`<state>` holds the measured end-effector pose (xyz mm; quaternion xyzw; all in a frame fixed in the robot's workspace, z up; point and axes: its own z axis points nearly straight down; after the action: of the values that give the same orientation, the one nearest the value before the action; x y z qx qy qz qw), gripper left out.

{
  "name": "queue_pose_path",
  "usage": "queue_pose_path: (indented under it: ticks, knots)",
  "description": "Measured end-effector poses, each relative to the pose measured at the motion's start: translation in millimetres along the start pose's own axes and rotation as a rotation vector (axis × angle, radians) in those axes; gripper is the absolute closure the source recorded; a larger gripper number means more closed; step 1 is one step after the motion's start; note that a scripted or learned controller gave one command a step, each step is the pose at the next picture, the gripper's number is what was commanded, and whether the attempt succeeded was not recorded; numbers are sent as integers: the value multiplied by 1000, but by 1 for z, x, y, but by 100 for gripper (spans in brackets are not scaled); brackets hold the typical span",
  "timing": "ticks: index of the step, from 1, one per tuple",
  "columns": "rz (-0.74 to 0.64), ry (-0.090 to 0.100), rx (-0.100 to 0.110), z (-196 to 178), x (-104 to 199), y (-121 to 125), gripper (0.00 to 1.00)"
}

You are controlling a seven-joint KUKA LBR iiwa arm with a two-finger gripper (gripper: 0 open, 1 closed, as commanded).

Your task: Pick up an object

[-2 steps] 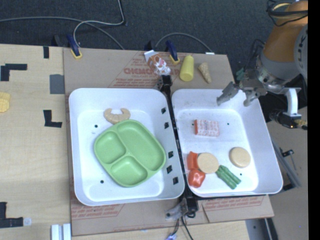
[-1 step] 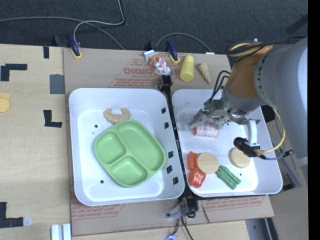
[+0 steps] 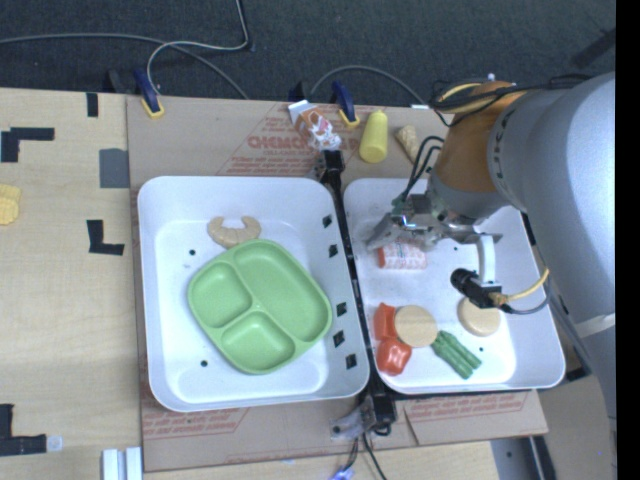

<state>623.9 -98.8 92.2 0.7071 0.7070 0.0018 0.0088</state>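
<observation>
My gripper hangs low over the upper left part of the right bin, reaching in from the right. Just below it lies a small red and white striped package, very close to the gripper's tip; I cannot see whether they touch. Further toward the front of this bin lie a red pepper-like piece, a tan round bun, a green vegetable piece and a pale round disc.
The left bin holds a green divided plate and a tan curved pastry. Behind the bins on the cardboard stand a yellow bottle, a tan piece and a small printed packet. Blue clamps hold the board.
</observation>
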Motion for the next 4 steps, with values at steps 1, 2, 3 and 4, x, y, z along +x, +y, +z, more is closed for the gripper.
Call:
queue_pose_path:
  ticks: [1, 2, 3, 4]
  knots:
    - [-3, 11, -5, -11, 6, 3, 100]
    - [-4, 11, -6, -11, 6, 3, 0]
    - [-4, 8, -3, 1, -22, -9, 0]
    - [-3, 5, -2, 1, -54, -43, 0]
